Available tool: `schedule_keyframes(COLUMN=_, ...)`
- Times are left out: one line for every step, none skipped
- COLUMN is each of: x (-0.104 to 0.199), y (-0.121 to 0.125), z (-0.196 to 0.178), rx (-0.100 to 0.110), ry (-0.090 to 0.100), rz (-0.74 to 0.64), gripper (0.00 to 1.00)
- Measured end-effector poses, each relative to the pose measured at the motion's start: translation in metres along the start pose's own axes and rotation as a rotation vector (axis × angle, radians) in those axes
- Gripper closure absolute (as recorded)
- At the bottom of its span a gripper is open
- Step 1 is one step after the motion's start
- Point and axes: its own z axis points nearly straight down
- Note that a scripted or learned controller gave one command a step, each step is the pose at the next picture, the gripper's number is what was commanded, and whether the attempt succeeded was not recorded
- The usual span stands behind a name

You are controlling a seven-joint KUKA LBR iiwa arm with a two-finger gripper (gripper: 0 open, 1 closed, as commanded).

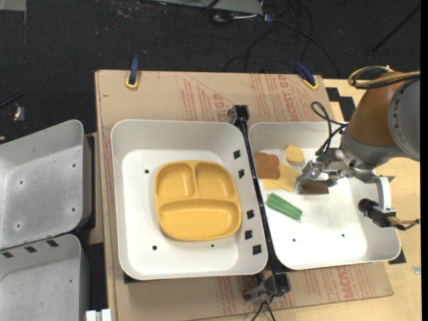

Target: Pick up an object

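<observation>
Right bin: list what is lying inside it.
In the right bin: a green block, a brown piece, a pale yellow slice, a round yellow piece, and a dark object at the gripper. The arm covers anything beneath it.

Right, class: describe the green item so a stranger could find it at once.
Look at the right-hand white bin, the one the gripper reaches into. Near its left wall lies the green stick, below the brown and yellow pieces. It alone is green and elongated.
</observation>
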Motion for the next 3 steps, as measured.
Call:
schedule_keyframes(x=-0.003, y=0.0, z=-0.064, rx=-0.005, ry=-0.001, rz=-0.002, gripper=1.0)
schedule_keyframes(x=0.003, y=-0.007, z=-0.113, rx=-0.004, ry=-0.001, rz=-0.003, gripper=1.0)
schedule_keyframes(x=0.003, y=-0.006, z=-0.136, rx=-0.002, ry=-0.001, rz=-0.003, gripper=1.0)
